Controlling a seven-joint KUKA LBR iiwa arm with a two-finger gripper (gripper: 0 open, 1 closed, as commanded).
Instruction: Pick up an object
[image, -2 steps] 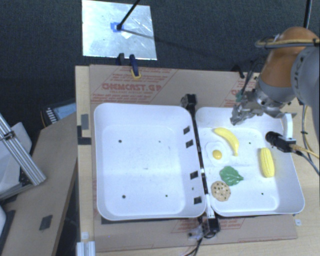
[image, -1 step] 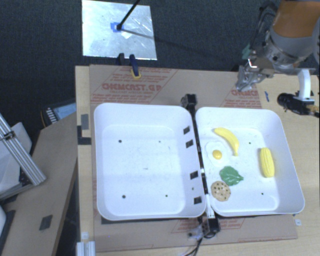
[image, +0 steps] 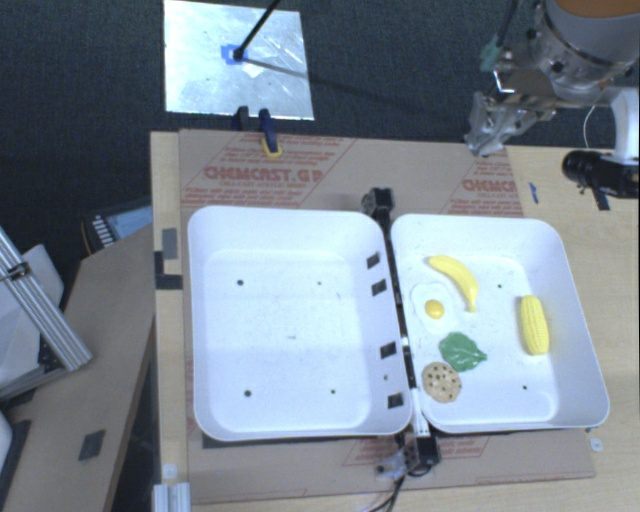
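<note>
Objects for picking are gathered in the right bin (image: 575, 300): nearest the camera a round cookie (image: 441, 381) is seen by the bin's left wall, with a green leaf (image: 462, 351) just beyond it, the two touching or nearly so. Further back a fried egg (image: 433, 303) is laid close to the divider between the bins, and a yellow banana (image: 456, 278) is set just behind and to the right of it. A corn cob (image: 533, 324) is placed lengthwise near the right wall, well apart from the others. The left bin (image: 290, 320) is seen beside it on the surface (image: 300, 165), on brown printed cardboard. Beyond the bins' far edge, high at the upper right, the gripper (image: 487, 135) is held above the cardboard, clear of both bins; nothing is seen between the jaws, and how far they are spread cannot be told from this angle.
</note>
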